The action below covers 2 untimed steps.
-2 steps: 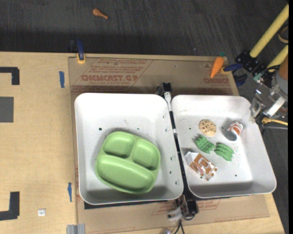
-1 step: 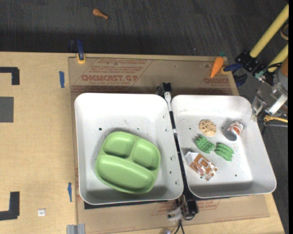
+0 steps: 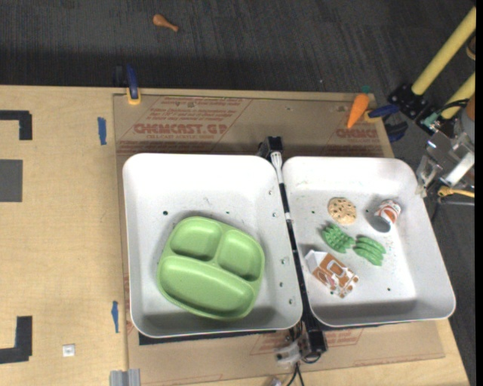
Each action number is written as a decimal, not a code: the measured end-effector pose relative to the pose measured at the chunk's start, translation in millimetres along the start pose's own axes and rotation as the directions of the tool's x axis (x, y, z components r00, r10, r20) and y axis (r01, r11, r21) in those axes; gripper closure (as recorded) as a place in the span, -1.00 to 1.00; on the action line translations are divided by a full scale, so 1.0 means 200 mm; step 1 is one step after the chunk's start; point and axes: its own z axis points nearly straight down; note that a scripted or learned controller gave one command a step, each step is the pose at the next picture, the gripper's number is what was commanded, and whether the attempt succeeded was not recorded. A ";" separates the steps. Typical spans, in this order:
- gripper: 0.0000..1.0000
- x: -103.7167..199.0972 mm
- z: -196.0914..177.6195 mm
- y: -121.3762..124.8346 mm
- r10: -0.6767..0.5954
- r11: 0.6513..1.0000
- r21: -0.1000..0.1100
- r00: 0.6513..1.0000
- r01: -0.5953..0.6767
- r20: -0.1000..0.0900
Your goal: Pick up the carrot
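The carrot (image 3: 358, 110) was a small orange piece with a green tip at its upper end. It lay tilted on the brown cardboard sheet (image 3: 189, 121), outside both bins, at about one o'clock from the middle of the camera view and just past the far rim of the right bin (image 3: 434, 298). It touched neither bin. The bench (image 3: 53, 249) was pale wood with black markings along its nine o'clock side and small bits of blue tape. The two white bins sat side by side on the cardboard, with a black clip (image 3: 272, 145) at twelve o'clock where their rims met. The left bin (image 3: 143, 188) held a green divided plate (image 3: 211, 265), lying toward six o'clock. In the right bin, a round speckled cookie (image 3: 342, 210) sat near the middle. A small red and white item (image 3: 387, 213) lay at three o'clock from it. Two green pieces (image 3: 337, 238) (image 3: 370, 249) lay at six o'clock from those. A brown and white packet (image 3: 332, 273) lay further toward six o'clock. Beyond the bench, the floor (image 3: 287, 38) was dark, and a small orange scrap (image 3: 164, 22) lay on it at eleven o'clock. A blue clamp (image 3: 133, 81) gripped the far edge of the cardboard. My gripper (image 3: 447, 167) hung at three o'clock, at the view's edge, beside the right bin's outer far corner and well apart from the carrot. From that blurred metal cluster I could not tell how my jaws stood. A yellow tube (image 3: 449, 47) slanted up toward two o'clock above it.
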 end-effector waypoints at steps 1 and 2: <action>1.00 0.00 -0.05 0.00 0.001 1.000 -0.001 1.000 -0.001 -0.001; 1.00 0.00 -0.10 0.00 0.002 1.000 -0.002 1.000 -0.002 -0.001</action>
